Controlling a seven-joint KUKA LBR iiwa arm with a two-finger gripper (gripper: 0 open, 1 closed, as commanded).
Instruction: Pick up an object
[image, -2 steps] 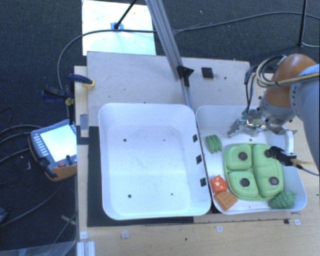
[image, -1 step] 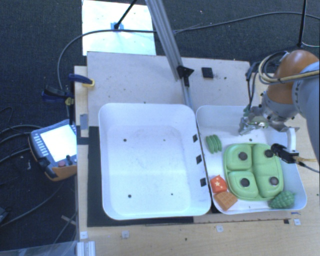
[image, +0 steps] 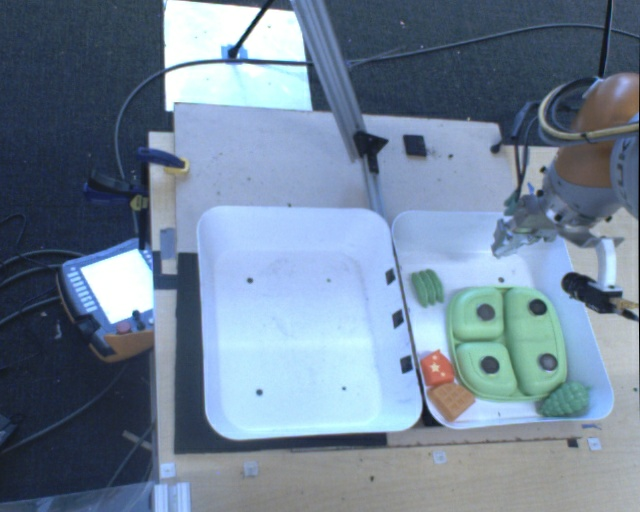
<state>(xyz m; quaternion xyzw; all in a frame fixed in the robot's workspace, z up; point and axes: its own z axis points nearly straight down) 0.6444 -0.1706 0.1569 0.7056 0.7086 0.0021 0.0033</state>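
Observation:
My gripper (image: 507, 241) hangs over the far part of the right bin (image: 450, 235), above bare white floor. No object sits between its fingers. Below it in the same bin lie a small dark green ridged piece (image: 428, 287), a large light green four-cup tray toy (image: 505, 342), a red-orange block (image: 437, 368), a tan waffle-like block (image: 452, 401) and a bumpy green lump (image: 565, 399) in the near right corner. The gripper is apart from all of them, up and right of the ridged piece.
The left bin (image: 290, 320) stands beside the right one. A slanted metal pole (image: 340, 90) crosses the back board. A teach pendant (image: 108, 298) lies off the bench to the left, with cables on the dark floor.

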